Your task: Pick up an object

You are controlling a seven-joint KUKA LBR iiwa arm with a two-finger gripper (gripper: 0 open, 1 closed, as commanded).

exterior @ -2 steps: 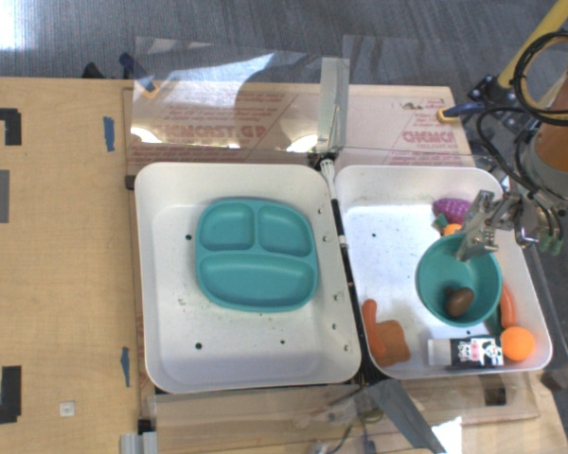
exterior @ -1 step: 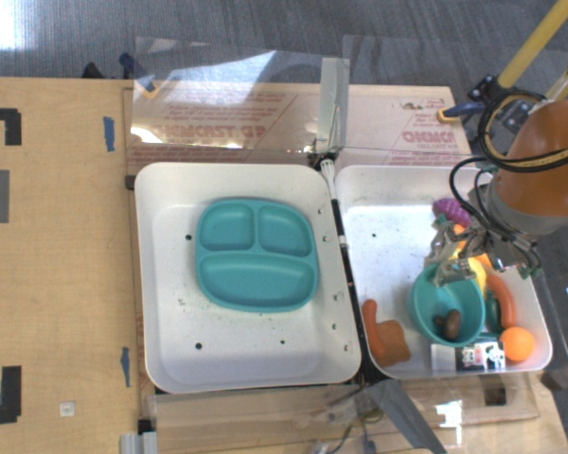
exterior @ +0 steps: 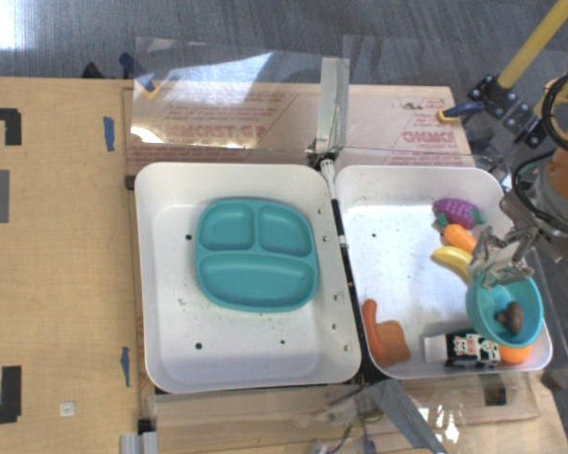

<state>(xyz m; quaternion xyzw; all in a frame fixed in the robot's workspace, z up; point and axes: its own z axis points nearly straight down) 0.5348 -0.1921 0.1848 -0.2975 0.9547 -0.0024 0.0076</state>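
Note:
My gripper [exterior: 504,261] hangs at the right side of the right bin [exterior: 398,206], open, just over the upper rim of a teal bowl [exterior: 492,303]; nothing sits between its fingers. A brown lump [exterior: 513,318] lies inside the bowl. Left of the gripper lie a yellow banana [exterior: 451,259], an orange carrot [exterior: 459,236] and purple grapes [exterior: 456,212]. An orange cup [exterior: 388,340] rests at the bin's front left. A black and white item [exterior: 470,348] and an orange piece [exterior: 513,354] lie along the front wall.
The left bin [exterior: 161,282] holds a teal divided plate [exterior: 257,253]. A metal divider [exterior: 333,102] stands behind the seam between the bins. Cables and a yellow bar [exterior: 540,36] crowd the far right.

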